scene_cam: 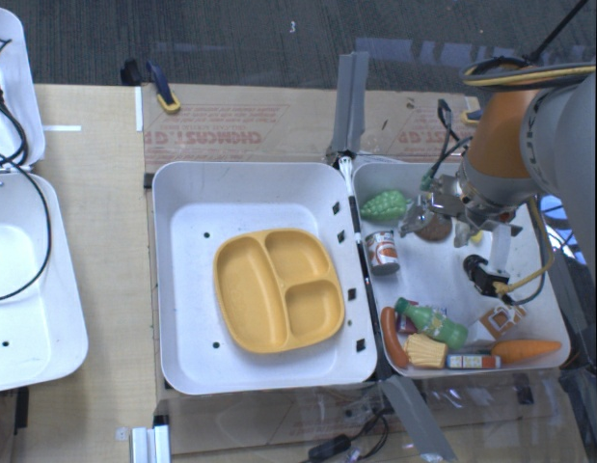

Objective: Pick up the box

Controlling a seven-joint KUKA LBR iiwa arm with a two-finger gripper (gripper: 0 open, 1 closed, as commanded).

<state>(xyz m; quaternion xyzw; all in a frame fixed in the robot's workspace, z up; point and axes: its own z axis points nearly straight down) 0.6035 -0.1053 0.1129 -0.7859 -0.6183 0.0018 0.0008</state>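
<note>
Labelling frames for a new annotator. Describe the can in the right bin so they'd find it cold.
Start at the right bin, the one under the grey arm. Follow its left wall, next to the bin holding the yellow divided tray, to about halfway down. The can lies there just below a green leafy item; it is the only small cylinder, with a red and white label and silver ends.

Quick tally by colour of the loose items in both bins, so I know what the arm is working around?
Yellow: 2, divided tray, wedge
Green: 2, bumpy item, bottle
Orange: 1, carrot
Red: 1, sausage
Red and white: 1, can
Brown: 1, small box
Total: 8, not counting anything hidden under the arm.
</note>
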